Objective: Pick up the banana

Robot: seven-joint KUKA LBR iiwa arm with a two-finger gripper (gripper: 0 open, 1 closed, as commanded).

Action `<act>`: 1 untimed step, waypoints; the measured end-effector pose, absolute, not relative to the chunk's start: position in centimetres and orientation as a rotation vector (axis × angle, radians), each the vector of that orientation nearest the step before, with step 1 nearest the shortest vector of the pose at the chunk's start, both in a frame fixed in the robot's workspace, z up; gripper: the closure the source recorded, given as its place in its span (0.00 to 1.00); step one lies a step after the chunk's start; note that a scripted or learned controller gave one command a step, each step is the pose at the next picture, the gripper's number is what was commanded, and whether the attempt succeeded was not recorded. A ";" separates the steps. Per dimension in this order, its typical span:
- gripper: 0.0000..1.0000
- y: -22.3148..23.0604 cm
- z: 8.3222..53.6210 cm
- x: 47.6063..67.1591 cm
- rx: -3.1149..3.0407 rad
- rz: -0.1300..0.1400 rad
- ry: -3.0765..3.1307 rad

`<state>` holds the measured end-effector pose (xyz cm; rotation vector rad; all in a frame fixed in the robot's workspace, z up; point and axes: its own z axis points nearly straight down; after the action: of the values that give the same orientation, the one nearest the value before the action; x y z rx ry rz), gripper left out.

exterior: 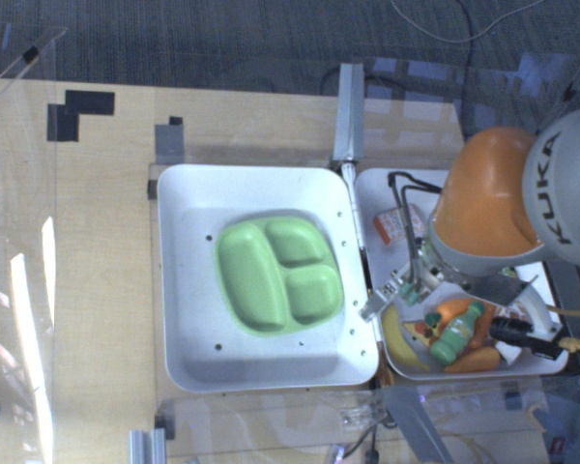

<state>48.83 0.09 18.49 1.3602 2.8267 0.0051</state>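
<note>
Over the right bin (398,363) I see my arm (503,196) bent low, its orange band covering much of that bin. My gripper (406,288) hangs near the bin's left wall, just above the banana (398,336); I cannot tell how it is set. Beside the banana lie a green bottle (456,334) and carrots (474,360). Across in the left bin (188,288) rests a green divided tray (280,274).

Pale wooden bench (97,259), dark carpet floor (222,27)
</note>
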 end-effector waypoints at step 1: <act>0.00 -6.4 20.1 48.8 1.229 0.003 2.884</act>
<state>48.83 -6.42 20.06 1.2295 2.8841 0.0033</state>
